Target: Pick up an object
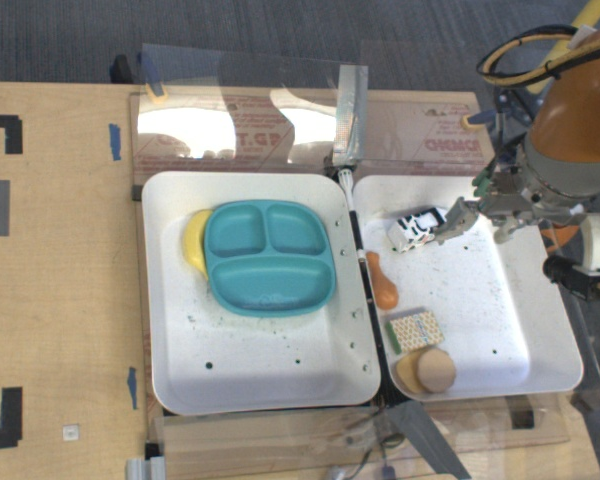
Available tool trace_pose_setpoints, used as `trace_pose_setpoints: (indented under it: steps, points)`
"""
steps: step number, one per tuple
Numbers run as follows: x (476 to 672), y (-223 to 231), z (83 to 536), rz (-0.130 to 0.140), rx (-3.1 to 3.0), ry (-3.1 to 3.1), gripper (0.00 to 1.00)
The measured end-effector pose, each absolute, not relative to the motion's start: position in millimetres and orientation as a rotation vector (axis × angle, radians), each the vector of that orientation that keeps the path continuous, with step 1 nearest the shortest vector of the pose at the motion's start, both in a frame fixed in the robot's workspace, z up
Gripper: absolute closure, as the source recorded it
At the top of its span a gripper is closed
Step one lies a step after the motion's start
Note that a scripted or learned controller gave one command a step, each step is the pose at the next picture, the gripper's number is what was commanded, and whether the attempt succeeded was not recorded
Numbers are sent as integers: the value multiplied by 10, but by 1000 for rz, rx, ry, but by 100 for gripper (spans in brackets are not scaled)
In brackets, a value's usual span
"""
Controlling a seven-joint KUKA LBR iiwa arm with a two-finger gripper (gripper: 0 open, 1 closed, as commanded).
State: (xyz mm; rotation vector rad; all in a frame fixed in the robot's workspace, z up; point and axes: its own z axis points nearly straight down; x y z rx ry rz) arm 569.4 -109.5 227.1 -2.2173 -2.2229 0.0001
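The gripper [477, 215] hangs over the right bin [500, 298], fingers spread and gripping nothing, one tip just beside a black-and-white toy [417, 228] (a cow, perhaps). Nearer the front lie a carrot [381, 282], a patterned block [416, 329] and a tan egg [436, 370].

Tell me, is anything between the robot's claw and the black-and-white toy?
No, nothing visible blocks it. The gripper is right beside the toy in the right bin. The carrot lies nearer the camera, by the bin's left wall, out of the way.
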Motion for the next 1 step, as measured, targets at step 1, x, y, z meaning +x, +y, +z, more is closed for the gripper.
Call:
trace_pose_setpoints:
  steps: [1]
  points:
    - [5137, -1242, 1545, 6, -2154, -2279, 0]
